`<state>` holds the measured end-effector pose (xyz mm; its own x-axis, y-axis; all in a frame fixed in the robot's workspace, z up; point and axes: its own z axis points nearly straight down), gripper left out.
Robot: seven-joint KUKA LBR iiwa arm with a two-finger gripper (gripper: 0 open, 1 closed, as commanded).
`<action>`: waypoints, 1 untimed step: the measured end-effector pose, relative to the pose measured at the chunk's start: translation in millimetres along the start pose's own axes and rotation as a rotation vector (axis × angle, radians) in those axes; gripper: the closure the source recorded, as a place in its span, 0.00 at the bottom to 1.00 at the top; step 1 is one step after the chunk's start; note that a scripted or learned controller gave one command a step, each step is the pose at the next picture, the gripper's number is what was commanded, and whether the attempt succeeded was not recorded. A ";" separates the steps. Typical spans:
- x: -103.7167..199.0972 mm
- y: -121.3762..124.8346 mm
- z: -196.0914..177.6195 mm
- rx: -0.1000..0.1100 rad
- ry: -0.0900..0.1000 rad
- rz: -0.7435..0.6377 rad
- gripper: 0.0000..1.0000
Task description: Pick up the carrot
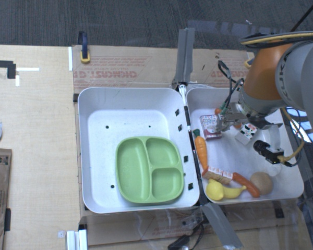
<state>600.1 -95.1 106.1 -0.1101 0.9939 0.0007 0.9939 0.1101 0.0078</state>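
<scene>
The carrot (201, 152), orange with a green top, lies lengthwise against the left wall of the right bin (287, 187), its green end pointing away from me. My gripper (230, 120) hangs over the upper middle of that bin, to the right of and slightly beyond the carrot, apart from it. Just left of the gripper, a small red and white packet (211, 126) lies beyond the carrot's top. The orange wrist band and grey arm cover the bin's far right corner.
In the right bin's near end lie a wrapped snack bar (219, 174), a yellow pear-like fruit (221, 191), a red-orange sausage shape (247, 184) and a brown potato (261, 182). The left bin (94, 139) holds a green divided plate (149, 169). Cables hang by the wrist.
</scene>
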 end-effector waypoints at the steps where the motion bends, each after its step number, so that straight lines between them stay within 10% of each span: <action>1: 102.2 -43.0 -85.1 0.010 -0.001 -0.043 1.00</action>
<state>545.5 1.6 191.0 -0.1523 0.9883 -0.0007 0.9883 0.1523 -0.0018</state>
